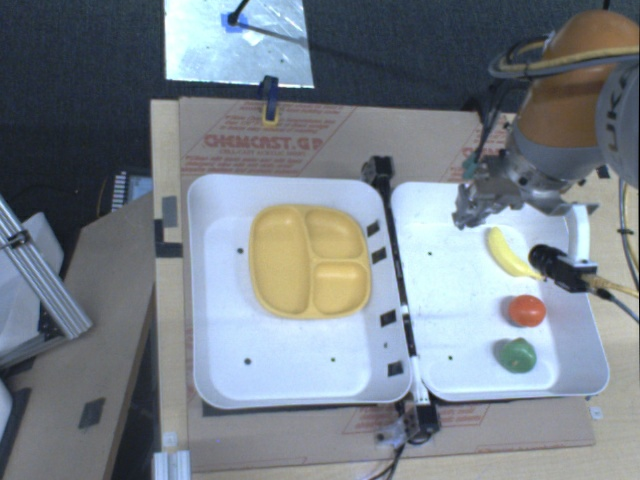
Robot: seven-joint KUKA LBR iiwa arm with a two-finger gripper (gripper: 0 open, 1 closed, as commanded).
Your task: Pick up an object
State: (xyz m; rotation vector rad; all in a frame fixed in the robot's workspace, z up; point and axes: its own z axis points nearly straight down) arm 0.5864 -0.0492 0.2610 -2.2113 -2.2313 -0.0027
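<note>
Hovering over right bin (430, 368), gripper (470, 213) near its back wall, just left of banana (508, 255); pincer state unclear. Banana looks light, curved, smooth plastic; best pinched across mid-body. Tomato (527, 311) and green fruit (517, 354) likely roll.

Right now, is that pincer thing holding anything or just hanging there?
Pincer: above the right bin, beside the banana, with nothing visibly in it; open or closed cannot be told.
</note>
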